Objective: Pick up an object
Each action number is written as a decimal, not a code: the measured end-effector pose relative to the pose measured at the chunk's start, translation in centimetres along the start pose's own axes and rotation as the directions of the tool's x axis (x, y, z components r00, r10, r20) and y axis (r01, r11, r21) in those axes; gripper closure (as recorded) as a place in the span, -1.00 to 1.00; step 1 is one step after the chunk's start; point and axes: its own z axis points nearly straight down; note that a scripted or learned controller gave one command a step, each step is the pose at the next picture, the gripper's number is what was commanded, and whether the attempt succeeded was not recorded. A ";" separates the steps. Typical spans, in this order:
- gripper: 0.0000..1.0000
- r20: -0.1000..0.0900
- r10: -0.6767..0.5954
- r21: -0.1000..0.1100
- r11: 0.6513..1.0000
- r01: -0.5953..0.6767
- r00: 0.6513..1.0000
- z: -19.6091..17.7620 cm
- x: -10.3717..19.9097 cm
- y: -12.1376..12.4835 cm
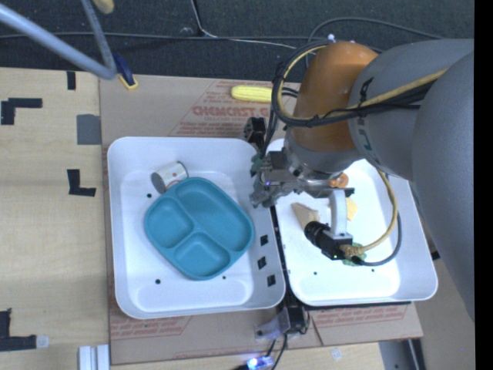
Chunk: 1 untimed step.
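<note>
My gripper point(266, 185) hangs over the rim between the two bins, under the orange band of the arm point(331, 91). In the left bin point(127, 284) a blue divided plate point(199, 227) lies flat, and a small grey cup point(168, 176) lies on its side at the plate's far left corner. The right bin point(385, 284) holds a pale beige wedge point(305, 211) just right of the gripper. A small orange piece point(337, 181) and a yellow piece point(351, 207) peek out from under the arm, which hides the far part of this bin.
A yellow banana-shaped item point(250, 93) lies on the cardboard beyond the bins. A black connector with a yellow cable point(331, 243) hangs from the arm over the right bin. A grey pole point(54, 41) crosses the top left.
</note>
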 end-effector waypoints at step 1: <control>1.00 0.001 0.002 0.000 1.000 -0.002 1.000 0.6 4.1 1.2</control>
